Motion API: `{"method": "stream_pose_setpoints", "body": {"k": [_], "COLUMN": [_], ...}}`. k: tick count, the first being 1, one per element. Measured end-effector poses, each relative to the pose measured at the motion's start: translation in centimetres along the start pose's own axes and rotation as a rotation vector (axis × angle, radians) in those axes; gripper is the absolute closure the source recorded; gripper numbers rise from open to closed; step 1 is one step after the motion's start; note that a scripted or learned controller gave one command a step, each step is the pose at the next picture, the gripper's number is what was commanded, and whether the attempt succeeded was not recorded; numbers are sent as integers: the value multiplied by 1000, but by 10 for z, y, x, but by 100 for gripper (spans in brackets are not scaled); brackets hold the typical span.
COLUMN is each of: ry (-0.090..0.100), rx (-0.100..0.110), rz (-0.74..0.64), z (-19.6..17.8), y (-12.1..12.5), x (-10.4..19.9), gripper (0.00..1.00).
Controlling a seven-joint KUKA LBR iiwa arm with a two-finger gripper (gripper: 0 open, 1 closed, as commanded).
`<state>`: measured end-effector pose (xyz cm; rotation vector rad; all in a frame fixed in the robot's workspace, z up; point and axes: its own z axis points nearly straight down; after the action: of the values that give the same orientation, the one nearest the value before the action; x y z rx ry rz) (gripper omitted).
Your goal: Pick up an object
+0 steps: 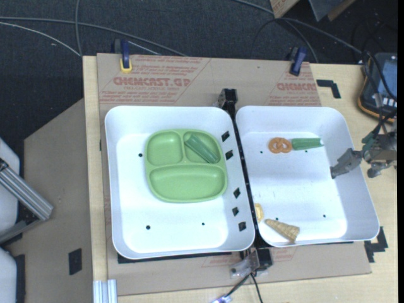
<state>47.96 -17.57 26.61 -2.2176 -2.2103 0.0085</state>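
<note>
My gripper (357, 161) hangs over the right rim of the right bin (297, 191), with nothing visibly in it. Inside that bin, a brown pretzel (279, 146) lies near the back, touching a green pod-shaped piece (307, 143) to its right. A tan cone (282, 229) rests by the front rim, with a small yellow piece (258, 213) next to the left wall. The left bin (126, 219) carries a green divided plate (183, 182), which has a darker green piece (202, 148) in its upper right compartment.
A black divider with clips (235, 169) runs between the two bins. Both bins sit on a cardboard sheet (158, 77) held by blue clamps (126, 54) at the back. Cables and dark gear (382, 87) lie at the right edge.
</note>
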Motion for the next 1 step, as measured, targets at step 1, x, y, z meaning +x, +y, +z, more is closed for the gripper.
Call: {"method": "stream_pose_setpoints", "body": {"k": [1], "ry": [-3], "rx": [-11], "rz": [-4], "z": [-5], "y": [2], "x": [0], "gripper": [0]}}
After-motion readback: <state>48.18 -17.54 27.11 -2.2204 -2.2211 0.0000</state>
